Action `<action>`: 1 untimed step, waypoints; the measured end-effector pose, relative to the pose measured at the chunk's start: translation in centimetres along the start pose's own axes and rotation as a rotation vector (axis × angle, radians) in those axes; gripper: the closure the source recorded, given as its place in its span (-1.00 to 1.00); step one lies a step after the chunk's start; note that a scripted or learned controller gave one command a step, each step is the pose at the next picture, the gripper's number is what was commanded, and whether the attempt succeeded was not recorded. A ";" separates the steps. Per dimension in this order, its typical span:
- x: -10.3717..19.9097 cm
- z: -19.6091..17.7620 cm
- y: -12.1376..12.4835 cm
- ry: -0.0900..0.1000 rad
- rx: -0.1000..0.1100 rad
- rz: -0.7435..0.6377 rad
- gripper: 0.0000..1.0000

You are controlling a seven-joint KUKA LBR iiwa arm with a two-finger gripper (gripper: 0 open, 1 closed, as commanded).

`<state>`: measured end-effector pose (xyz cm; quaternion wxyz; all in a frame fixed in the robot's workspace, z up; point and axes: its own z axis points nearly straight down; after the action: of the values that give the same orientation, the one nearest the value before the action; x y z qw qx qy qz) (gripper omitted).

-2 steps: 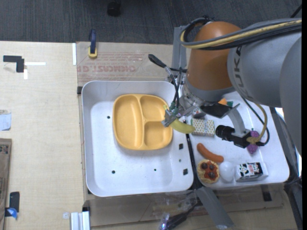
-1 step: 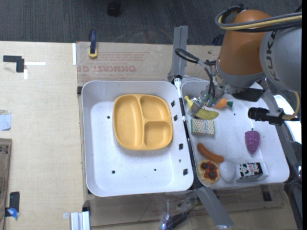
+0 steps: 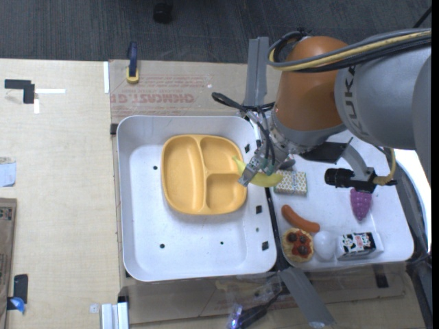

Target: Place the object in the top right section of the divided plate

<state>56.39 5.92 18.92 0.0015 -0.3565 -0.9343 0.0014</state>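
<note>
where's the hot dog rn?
In the camera view, the hot dog lies in the right bin, below the patterned sponge and just above the small fruit tart.

The arm [image 3: 384,94] was a thick, smooth grey casing with dark raised lettering along its side. Above the wrist sat a rounded, glossy orange band [image 3: 309,88]. Black and yellow cables [image 3: 343,50] ran bundled over the top of it. Below, the gripper [image 3: 259,170] was a slim grey metal assembly with thin dark wires looping beside it.
</note>
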 end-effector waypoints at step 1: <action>0.3 0.0 3.1 -0.001 -0.001 0.173 1.00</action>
<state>58.20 8.39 18.93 0.0007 -0.4359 -0.9000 0.0012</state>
